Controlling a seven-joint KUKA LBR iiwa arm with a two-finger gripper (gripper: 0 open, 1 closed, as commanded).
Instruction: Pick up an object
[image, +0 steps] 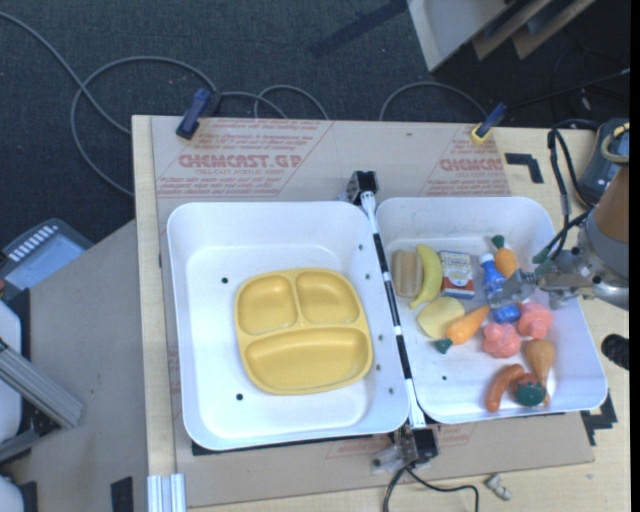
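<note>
Gripper (510, 290): lowered into the right bin (470, 398), directly over the blue toy (503, 312) beside the carrot (466, 327); whether the fingers are spread cannot be told.

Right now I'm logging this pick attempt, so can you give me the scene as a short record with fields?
left bin: holds a yellow divided tray
right bin: holds toy foods, among them a banana, a carrot and a pink piece
arm: reaches in from the right
claw: low over the toy pile in the right bin
held item: cannot tell
</note>
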